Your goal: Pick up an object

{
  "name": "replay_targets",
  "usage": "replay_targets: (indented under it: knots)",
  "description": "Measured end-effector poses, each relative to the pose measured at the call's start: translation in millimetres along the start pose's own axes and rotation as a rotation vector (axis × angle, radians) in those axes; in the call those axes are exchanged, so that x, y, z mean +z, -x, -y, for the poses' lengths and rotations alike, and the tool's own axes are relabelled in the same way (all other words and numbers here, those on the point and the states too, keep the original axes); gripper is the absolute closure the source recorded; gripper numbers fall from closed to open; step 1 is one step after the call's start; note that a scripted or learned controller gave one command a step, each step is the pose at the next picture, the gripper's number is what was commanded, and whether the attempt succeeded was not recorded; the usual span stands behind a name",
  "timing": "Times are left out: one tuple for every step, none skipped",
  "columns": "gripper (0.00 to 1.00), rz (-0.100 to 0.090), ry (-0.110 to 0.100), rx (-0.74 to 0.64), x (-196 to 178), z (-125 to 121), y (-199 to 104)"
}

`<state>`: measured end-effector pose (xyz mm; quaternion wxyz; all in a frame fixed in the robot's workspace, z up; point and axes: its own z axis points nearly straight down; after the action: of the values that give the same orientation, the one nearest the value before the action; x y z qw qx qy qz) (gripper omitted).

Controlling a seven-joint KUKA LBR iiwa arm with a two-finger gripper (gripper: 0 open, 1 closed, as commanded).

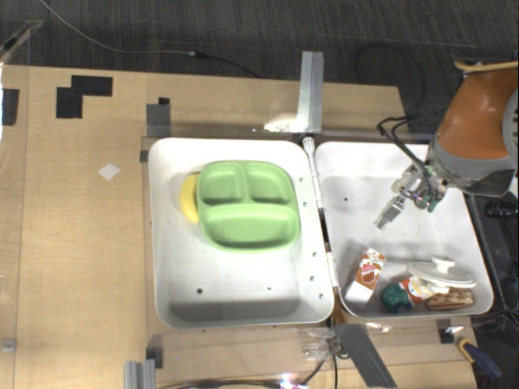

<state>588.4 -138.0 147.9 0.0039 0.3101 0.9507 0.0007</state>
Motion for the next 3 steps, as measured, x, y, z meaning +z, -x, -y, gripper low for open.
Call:
replay_targets:
  knots:
    - [0.00, -0.002, 0.000, 0.054, -5.6, -22.3, -59.8]
    - [0.00, 0.001, 0.001, -0.183, -38.9, -34.6, -63.5]
    - [0.00, 0.006, 0.004, -0.140, 57.9, -9.6, -78.8]
